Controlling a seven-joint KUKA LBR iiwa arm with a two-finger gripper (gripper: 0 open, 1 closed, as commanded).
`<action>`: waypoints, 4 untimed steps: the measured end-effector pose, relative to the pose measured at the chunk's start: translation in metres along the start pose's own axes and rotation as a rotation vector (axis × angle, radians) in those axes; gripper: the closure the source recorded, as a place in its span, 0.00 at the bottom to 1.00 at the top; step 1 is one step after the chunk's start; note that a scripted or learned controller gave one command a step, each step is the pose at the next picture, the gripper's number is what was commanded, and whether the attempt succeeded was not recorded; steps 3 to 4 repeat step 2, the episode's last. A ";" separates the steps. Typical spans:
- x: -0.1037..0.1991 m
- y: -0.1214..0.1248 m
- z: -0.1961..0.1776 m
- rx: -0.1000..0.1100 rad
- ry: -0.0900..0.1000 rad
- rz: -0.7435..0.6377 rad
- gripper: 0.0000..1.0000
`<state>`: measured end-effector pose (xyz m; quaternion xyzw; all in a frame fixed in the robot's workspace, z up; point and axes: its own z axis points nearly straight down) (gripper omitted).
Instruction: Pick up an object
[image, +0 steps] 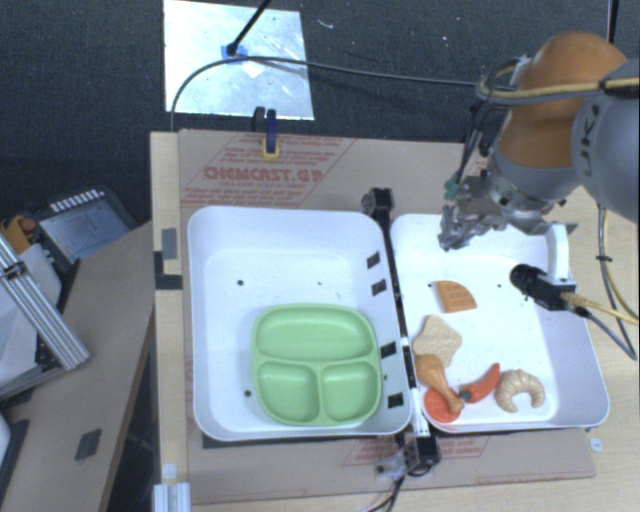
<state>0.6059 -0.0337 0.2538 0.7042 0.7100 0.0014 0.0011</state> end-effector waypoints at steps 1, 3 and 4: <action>0.051 0.011 0.013 0.001 0.000 0.000 1.00; 0.103 0.012 0.028 0.003 0.002 -0.001 1.00; 0.103 0.012 0.028 0.003 0.002 -0.001 1.00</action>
